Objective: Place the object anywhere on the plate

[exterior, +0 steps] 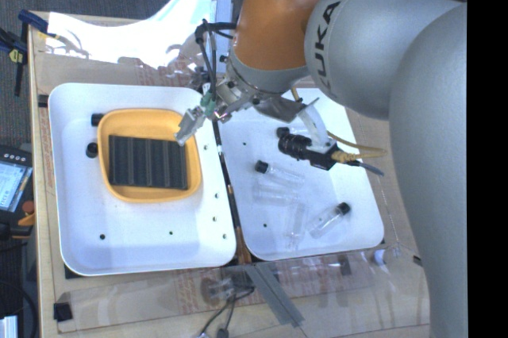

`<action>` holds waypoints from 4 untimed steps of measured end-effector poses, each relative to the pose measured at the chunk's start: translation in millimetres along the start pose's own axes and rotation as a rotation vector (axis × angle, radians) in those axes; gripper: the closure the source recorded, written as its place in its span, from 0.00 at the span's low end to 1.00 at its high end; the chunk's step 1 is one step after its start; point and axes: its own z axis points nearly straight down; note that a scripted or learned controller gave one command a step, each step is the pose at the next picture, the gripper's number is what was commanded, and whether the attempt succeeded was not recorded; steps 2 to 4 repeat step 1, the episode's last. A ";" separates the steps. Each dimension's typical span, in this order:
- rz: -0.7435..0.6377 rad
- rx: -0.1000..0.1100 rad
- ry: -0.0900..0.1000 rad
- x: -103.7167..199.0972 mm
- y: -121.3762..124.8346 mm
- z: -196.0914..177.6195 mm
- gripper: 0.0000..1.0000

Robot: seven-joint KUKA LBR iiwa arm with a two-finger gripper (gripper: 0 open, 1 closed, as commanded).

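Right, the object first. My read is that it's one of the clear tubes (pixel 278 190) scattered in the right bin (pixel 270 245), and there are several to choose from. One black-capped tube (pixel 329 219) lies slanted toward the near corner with its cap at the upper-right end. A smaller capped piece (pixel 260 167) sits closer to the divider between the bins. None of them touches the plate.

The gripper (pixel 189 128) isn't over them. It hangs across the divider, above the left bin (pixel 119 241), right at the upper-right rim of the yellow plate (pixel 119 120). Whether it's open or closed I cannot tell from up here, and I can't make out anything carried in it — the tip is too small and pale against the white.

So it all turns on that. If it's carrying something, the plate is directly below and a release there would land near the rim, beside the dark ridged insert (pixel 151 162). If it's carrying nothing, the tubes lie toward the view's right and lower, in the other bin. Then I'd want the approach squared across a tube's long axis, not along it.
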 end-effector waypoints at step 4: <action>-0.012 0.001 -0.001 -0.6 8.0 31.1 0.00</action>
